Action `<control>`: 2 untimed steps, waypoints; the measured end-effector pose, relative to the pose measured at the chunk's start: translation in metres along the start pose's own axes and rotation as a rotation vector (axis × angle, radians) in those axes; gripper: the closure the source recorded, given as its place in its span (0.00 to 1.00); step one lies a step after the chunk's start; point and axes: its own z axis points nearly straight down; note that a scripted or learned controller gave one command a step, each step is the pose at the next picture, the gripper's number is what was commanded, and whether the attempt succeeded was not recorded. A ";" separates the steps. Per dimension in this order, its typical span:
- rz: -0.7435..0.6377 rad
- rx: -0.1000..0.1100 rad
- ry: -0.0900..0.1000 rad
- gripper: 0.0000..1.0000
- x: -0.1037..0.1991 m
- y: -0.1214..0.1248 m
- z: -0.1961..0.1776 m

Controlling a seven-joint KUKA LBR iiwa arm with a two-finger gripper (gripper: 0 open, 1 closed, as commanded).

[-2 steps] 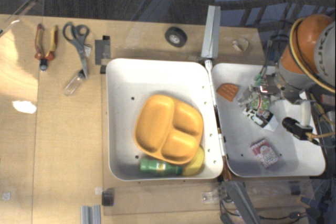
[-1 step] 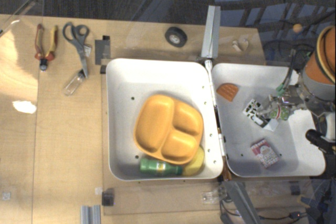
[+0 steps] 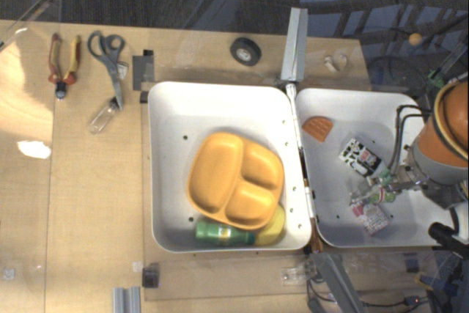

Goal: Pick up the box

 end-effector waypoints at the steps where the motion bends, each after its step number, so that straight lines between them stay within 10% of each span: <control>1: 0.091 -0.029 -0.011 0.00 0.020 0.013 0.025; 2: 0.042 -0.016 -0.006 0.00 0.030 0.011 0.030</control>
